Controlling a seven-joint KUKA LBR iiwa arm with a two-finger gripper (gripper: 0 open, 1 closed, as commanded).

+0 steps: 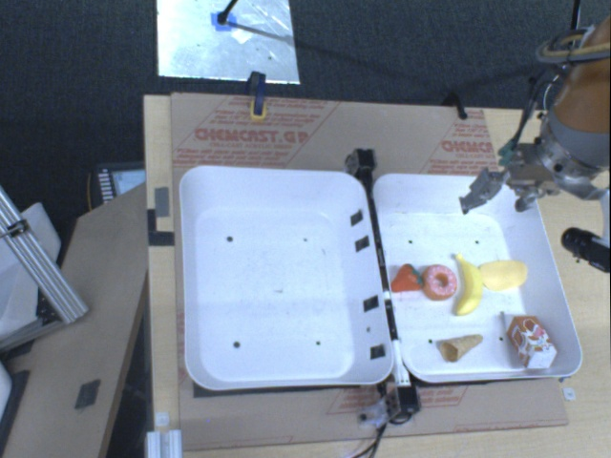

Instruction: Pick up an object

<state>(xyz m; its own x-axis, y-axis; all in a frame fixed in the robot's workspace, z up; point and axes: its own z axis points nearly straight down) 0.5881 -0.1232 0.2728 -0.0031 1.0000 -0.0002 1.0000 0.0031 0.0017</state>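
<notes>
The right bin [427,221] holds several small objects. A red pepper-like piece [408,279] touches a pink donut [440,281], with a yellow banana [468,285] and a pale yellow lump [502,275] just right of them. Nearer the front lie a tan cone [459,347] and a small red-and-white box [531,341]. My gripper [500,198] hangs over the far right part of this bin, up the view from the banana. Its fingers are spread apart, open, with nothing between them.
The left bin [277,174] sits beside the right one, with black clips [366,244] along the shared edge. A yellow clamp [257,100] and a shiny metal sheet [227,27] lie beyond the bins. An aluminium frame [33,265] stands at the left.
</notes>
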